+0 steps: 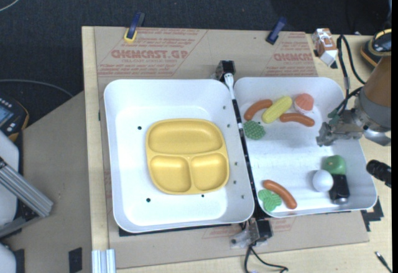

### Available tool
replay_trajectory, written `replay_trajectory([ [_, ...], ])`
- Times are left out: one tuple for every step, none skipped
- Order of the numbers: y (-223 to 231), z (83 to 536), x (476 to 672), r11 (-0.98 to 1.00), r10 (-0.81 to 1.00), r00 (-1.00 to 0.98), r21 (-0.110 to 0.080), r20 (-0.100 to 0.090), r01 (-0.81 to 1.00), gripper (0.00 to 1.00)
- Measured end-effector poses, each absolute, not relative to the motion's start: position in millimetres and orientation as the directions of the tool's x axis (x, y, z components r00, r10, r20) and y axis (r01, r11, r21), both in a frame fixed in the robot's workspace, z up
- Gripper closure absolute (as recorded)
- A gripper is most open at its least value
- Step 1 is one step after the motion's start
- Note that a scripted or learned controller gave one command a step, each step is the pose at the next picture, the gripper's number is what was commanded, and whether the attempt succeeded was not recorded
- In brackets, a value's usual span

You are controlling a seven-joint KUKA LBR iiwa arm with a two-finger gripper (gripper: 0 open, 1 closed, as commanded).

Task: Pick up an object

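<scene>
The right bin (292, 157) holds several toy foods. Along its far side lie an orange sausage (257, 108), a yellow corn cob (277, 109), a pink-orange round piece (304, 102) and a red-brown sausage (297, 119). A green leafy piece (254, 130) sits by the bin's left wall. Near the front lie another sausage (280, 193) and a green piece (270, 201). At the right sit a green ball (335, 163), a white ball (322, 180) and a black block (339, 189). My gripper (328, 135) hangs over the right side of this bin, just above the green ball, with nothing visibly held.
The left bin (124, 141) carries a yellow divided plate (186, 155). A black divider clamp (226, 70) sits between the bins at the far edge. Cables (344, 57) run along the bench's right side near the arm.
</scene>
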State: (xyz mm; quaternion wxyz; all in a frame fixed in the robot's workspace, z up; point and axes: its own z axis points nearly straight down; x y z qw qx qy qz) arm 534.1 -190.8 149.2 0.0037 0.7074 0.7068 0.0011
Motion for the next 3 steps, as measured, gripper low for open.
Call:
replay_trajectory([
  [-181, 200, 534.1, 0.002, 1.0, -0.002, 0.006, -0.003, 1.0, 1.0],
  [-181, 227, 535.2, 0.002, 1.0, -0.002, 0.005, -0.003, 1.0, 1.0],
  [-131, 233, 534.0, 0.005, 1.0, -0.005, 0.0, 0.002, 1.0, 1.0],
])
